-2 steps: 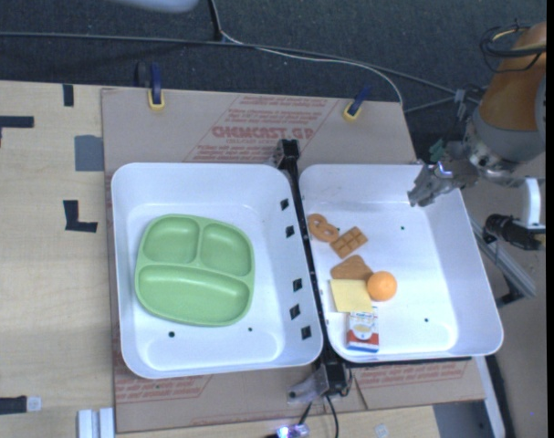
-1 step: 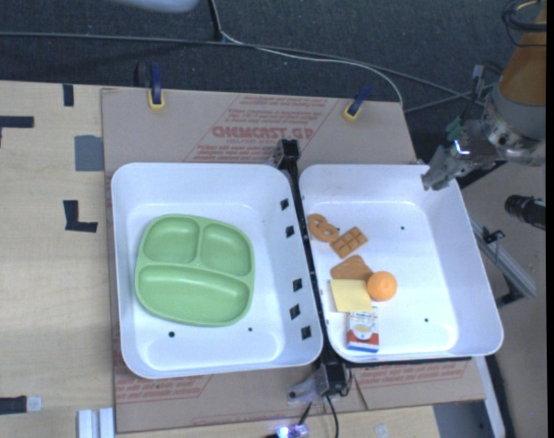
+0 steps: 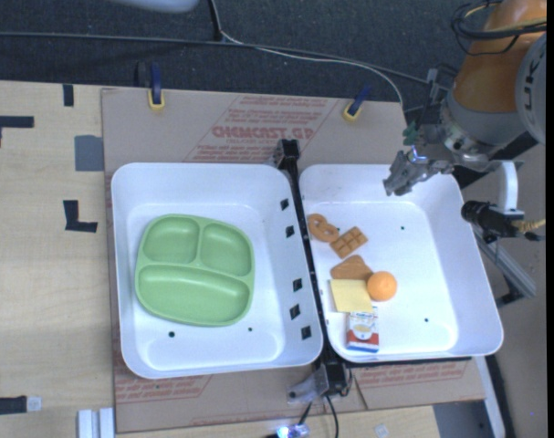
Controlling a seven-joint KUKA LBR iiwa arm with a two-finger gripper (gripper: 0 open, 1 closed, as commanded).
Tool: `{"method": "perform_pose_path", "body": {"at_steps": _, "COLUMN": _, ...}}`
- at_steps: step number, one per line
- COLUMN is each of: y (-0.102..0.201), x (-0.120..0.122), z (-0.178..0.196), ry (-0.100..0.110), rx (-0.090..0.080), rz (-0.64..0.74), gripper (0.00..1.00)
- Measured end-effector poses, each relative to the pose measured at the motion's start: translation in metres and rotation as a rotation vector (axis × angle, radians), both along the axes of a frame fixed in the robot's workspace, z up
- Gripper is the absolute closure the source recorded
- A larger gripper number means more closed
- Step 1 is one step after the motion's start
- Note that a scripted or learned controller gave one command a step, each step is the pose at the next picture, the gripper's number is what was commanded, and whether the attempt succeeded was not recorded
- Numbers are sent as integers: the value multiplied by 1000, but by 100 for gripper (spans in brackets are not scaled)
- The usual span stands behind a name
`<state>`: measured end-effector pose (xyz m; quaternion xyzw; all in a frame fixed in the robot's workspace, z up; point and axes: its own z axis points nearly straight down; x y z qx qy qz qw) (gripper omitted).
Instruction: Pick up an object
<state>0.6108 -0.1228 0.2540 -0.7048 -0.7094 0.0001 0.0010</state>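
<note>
The right bin (image 3: 441, 245) holds a small huddle of toy food near its left wall: a pretzel (image 3: 319, 227), a brown waffle piece (image 3: 350, 241), a brown toast-like slab (image 3: 351, 267), a pale yellow cheese square (image 3: 350, 295), a little orange ball (image 3: 381, 286) and a small red-and-white carton (image 3: 362, 330). All 6 sit close together, several touching.

The orange ball looks the easiest pick: light, stiff and smooth, though round enough to squirt out of a careless pinch, so closing across its widest middle from above seems wise. The flat pieces lie low against the bin floor and would likely be harder to get under; the carton offers 2 straight sides to squeeze.

The pincer (image 3: 397, 179) hangs over the bin's upper edge, well apart from the food, with nothing between its tips; whether it stands wide or narrow I cannot tell from this angle.

The left bin (image 3: 130, 190) carries a green divided plate (image 3: 194, 270) with 3 compartments.
</note>
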Motion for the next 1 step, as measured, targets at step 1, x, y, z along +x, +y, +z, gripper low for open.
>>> {"method": "perform_pose_path", "body": {"at_steps": 1, "y": 47, "x": 5, "z": -3, "ry": 0, "rx": -1, "rz": -1, "gripper": 100}}
